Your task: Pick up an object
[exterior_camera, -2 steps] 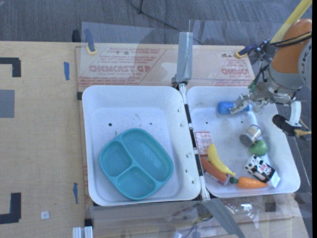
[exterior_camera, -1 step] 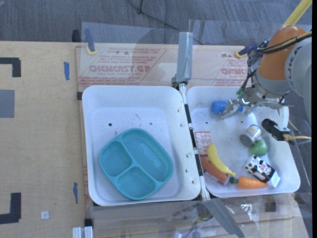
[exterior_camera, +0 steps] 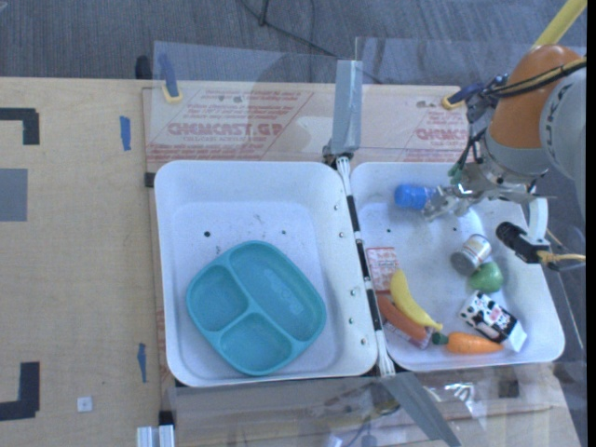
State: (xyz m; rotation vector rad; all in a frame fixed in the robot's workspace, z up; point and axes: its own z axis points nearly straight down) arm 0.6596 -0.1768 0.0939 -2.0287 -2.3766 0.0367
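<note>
The gripper (exterior_camera: pixel 445 200) is hovering, fingers spread and empty, beside the blue object (exterior_camera: pixel 409 196) at its 9 o'clock. Nothing is lifted; the grasp is pending.

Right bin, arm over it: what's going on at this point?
The arm's gripper hangs over the far end of the right bin, beside a blue object, with nothing visibly held. A can, green ball, banana and carrot lie nearer. A teal divided plate sits in the left bin.

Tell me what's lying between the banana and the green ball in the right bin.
Nothing: the camera view shows bare white bin floor between the banana and the green ball.
</note>
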